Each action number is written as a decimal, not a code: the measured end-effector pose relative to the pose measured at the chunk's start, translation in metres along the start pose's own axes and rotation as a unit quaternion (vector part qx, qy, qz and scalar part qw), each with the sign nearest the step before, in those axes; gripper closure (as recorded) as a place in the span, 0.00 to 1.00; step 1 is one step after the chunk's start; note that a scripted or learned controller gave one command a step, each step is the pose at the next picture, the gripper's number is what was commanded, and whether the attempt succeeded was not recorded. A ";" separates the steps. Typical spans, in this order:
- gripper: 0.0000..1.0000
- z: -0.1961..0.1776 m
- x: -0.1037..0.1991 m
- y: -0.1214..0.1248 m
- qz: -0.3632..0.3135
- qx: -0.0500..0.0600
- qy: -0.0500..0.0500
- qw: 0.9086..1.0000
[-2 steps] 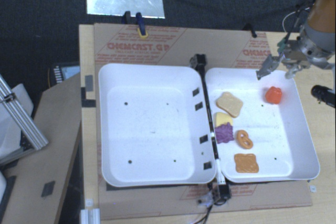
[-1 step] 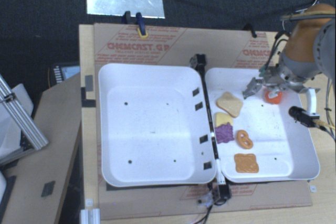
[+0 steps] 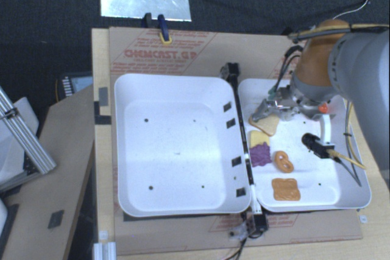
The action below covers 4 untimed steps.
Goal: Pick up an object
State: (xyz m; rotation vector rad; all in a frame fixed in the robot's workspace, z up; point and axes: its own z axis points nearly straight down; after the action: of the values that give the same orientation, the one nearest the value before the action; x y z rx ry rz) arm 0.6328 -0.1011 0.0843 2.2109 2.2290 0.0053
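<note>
My gripper (image 3: pixel 266 111) hangs low over the far left part of the right bin (image 3: pixel 350 192). Just under and in front of it lies a pale tan flat piece like a slice of bread (image 3: pixel 266 125), touching or nearly touching the gripper's tip. Toward the front along the bin's left side come a small yellow block (image 3: pixel 259 139), a purple bunch like grapes (image 3: pixel 261 156), a brown pretzel (image 3: pixel 283 161) and an orange-brown square cracker (image 3: pixel 285 189). I see nothing lifted off the bin floor.
The left bin (image 3: pixel 128 149) stands beside the right one, with a black hinge strip (image 3: pixel 241 143) between them. The grey arm (image 3: pixel 359 64) reaches in over the right bin's far right corner. Both bins rest on cardboard (image 3: pixel 164 52).
</note>
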 end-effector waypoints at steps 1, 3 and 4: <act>0.00 -0.019 0.014 0.013 0.001 0.000 0.000 1.000; 1.00 -0.138 0.072 0.017 -0.001 -0.003 0.000 1.000; 1.00 -0.274 0.109 -0.064 0.000 -0.002 0.001 1.000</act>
State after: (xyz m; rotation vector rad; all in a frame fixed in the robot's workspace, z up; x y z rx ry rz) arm 0.5668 0.0069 0.3577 2.2091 2.2280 0.0123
